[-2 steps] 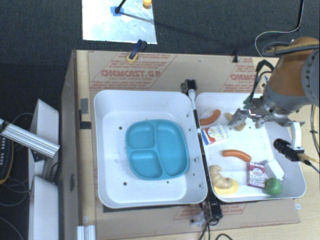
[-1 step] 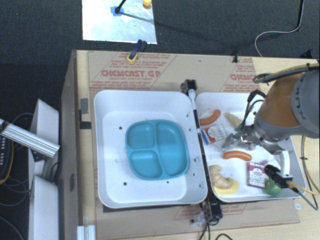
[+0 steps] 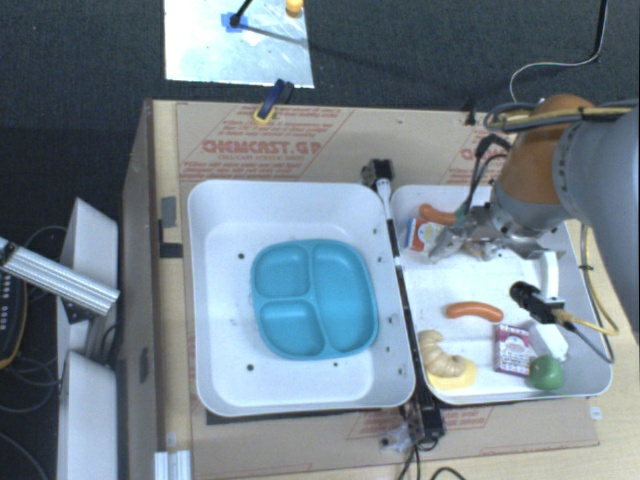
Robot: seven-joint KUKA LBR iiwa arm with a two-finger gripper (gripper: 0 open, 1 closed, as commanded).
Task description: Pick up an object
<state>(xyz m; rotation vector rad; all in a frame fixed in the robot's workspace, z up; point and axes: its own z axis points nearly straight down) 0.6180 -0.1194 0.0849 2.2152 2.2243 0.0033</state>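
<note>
So nothing's been picked up yet, as far as I can see. Going from the bottom of the frame upward: the right bin has a pale yellow lumpy toy in its lower left corner, with a small dark red box and a green ball just beside each other at the lower right. A bit further up there's a toy sausage lying on its own, mid-bin. All of those are sitting flat and well clear of the arm.

Further back, the gripper is down low in the upper left part of that bin, right next to a small red-and-white packet, with an orange piece just beyond it against the far wall. I'd guess one of those two is the target. Honestly can't tell whether the claw is released or clenched from this angle, and I don't see anything clearly in it.

The left bin just holds a blue divided plate.

So the approach looks about done; the grab and the lift are both left.
</note>
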